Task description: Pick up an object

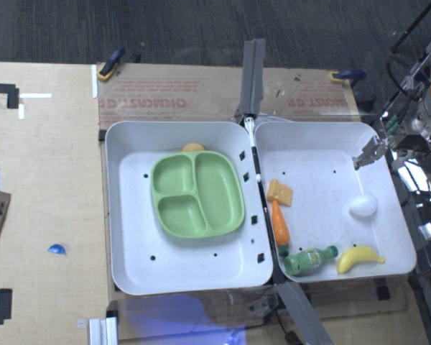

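The right bin [323, 146] holds a white egg-shaped object [363, 205], a yellow banana [359, 259], a green bottle [309, 260] lying on its side, an orange carrot [279, 223] and a pale orange wedge [279, 192]. In the left bin [129, 214] lies a green divided plate [198, 193], with a small yellow-orange thing [193, 148] peeking out behind its far rim. My gripper [375, 153] hangs over the right bin's far right edge, up and to the right of the white object. It is open and holds nothing.
A grey divider post [253, 77] rises between the bins at the back. Cardboard [172, 92] lies behind them, held by blue-yellow clamps [112, 62]. A small blue item [56, 249] rests on the wooden bench at the left. Cables and arm hardware [416, 70] crowd the right side.
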`<action>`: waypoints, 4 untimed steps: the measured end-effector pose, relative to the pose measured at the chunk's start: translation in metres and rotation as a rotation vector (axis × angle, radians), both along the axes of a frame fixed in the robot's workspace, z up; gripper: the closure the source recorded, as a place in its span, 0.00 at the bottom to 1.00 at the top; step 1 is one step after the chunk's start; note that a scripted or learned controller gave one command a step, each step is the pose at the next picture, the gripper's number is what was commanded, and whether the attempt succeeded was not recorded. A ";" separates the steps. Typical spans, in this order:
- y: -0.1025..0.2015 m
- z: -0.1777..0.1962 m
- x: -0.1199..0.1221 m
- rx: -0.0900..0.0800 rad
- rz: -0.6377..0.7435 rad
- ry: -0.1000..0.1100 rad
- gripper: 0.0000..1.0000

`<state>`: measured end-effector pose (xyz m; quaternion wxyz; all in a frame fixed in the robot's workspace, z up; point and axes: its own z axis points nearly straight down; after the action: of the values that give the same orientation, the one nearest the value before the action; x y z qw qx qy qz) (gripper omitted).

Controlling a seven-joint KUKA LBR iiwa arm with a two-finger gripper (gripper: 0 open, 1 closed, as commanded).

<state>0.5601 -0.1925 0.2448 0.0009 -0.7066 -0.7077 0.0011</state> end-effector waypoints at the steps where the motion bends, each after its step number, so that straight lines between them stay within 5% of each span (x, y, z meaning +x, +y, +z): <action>1: 0.012 -0.098 0.019 0.001 0.205 -0.001 0.00; 2: 0.060 -0.153 0.026 0.001 0.500 -0.002 0.00; 3: 0.008 -0.117 0.052 -0.002 0.449 -0.005 0.00; 4: 0.007 -0.107 0.053 -0.003 0.447 -0.008 1.00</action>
<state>0.6130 -0.1853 0.1378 -0.0032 -0.5322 -0.8466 -0.0005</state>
